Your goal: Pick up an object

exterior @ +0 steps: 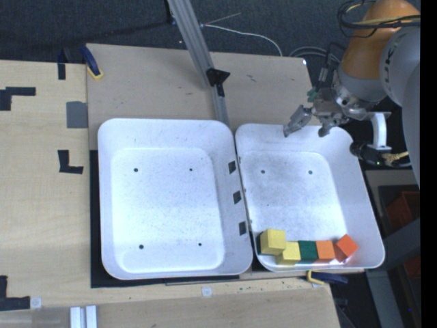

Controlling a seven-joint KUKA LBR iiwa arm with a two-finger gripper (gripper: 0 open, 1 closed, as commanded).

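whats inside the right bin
Along the near wall of the right bin sits a row of blocks: two yellow blocks, a green block, an orange block and a red-orange block. They crowd together, hiding their lower faces.

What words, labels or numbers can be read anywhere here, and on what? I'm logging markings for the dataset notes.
None can be read. The coloured blocks in the right bin have plain faces, both bins are unmarked white, and the black tape marks on the bench are shapes, not letters.

Blocks (pixel 307 249) crowd the right bin's (pixel 355 183) near edge, seemingly against its wall; the floor elsewhere lies open.
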